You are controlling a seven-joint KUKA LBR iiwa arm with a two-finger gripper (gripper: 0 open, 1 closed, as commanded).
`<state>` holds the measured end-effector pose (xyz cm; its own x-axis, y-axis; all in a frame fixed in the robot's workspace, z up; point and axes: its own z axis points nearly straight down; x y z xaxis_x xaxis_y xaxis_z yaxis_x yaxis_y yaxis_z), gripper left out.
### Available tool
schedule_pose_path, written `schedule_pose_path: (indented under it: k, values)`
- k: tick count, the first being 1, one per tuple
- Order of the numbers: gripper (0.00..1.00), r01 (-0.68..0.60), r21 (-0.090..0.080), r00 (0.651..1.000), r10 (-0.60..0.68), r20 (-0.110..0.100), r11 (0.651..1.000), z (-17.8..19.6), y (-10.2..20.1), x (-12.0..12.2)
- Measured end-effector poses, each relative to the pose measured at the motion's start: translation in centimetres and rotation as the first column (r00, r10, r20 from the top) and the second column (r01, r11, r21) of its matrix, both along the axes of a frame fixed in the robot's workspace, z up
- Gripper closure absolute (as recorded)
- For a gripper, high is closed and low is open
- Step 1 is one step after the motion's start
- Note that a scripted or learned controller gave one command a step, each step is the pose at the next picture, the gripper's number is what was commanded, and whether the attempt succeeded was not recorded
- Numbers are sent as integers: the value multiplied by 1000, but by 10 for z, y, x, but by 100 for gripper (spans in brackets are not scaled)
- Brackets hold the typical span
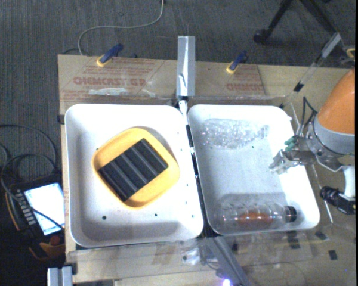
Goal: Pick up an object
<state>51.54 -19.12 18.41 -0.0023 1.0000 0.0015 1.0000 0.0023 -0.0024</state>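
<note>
A yellow dish with a black ribbed insert [136, 166] lies in the left bin [83, 219]. In the right bin [256, 177] a crumpled clear plastic bottle [234, 133] lies near the far wall. A second clear bottle with orange residue and a black cap [258, 214] lies along the near wall. My gripper [284, 158] hangs over the right bin's right side, above bare floor between the two bottles. Nothing shows between its fingers.
Two clamps with blue handles [109, 55] [237, 61] hold the cardboard backing behind the bins. A metal post [185, 70] rises between the bins at the back. A tablet [43, 202] and cables lie on the floor at left.
</note>
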Motion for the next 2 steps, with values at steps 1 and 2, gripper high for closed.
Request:
schedule_pose_path:
  k: [1, 2]
  values:
    - [0, -168, 1, 986, 168, -1, 986, -64, 85, -32]
    - [0, 72, -1, 997, -72, 0, 997, -46, 73, 13]
